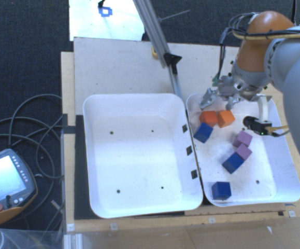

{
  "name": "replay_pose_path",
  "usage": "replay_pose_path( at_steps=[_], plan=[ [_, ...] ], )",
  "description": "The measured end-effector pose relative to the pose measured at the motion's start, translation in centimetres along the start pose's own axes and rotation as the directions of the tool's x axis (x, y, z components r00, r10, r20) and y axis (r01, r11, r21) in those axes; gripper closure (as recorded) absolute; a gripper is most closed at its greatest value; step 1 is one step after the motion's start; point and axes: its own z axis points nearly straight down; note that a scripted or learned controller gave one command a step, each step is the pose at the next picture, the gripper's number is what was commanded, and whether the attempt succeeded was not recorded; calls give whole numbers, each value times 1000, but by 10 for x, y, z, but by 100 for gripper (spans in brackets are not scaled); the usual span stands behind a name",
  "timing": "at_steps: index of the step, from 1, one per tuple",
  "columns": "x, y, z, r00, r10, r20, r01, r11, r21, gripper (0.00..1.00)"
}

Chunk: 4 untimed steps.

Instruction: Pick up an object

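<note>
Nearest the camera, the bench's front edge [191, 227] ran below two white bins set side by side. The left bin [95, 154] showed its bare floor with a few dark dots. The right bin [289, 185] held seven blocks: three blue, two purple and two orange.

Closest lay a blue block [221, 190] just beside the bin's front wall, near the divide between the bins. Farther back, a second blue block [233, 162] touched a purple block [243, 151], and another purple block [242, 138] sat touching that one. The third blue block [203, 132] lay near the bin's left wall. Behind it the two orange blocks, one darker [209, 118] and one lighter [225, 118], sat touching side by side. Open floor remained along the bin's right half and front right corner.

At the far end, the gripper [220, 98] hung just above the orange pair, its fingers spread apart with nothing between them. The grey arm [289, 56] with its orange band [258, 40] reached in over the bin's far right rim.
</note>
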Motion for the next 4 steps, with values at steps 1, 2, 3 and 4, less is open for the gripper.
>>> replay_pose_path(
  at_steps=[1,2,3,4],
  plan=[
    [0,6,29,1000,0,3,0,1000,-24,0],
    [-1,7,17,1000,-4,5,4,1000,-29,100],
    [-6,7,-47,1000,2,2,-2,1000,-13,100],
    [-6,8,-86,1000,1,1,-1,1000,-11,100]
  ],
)
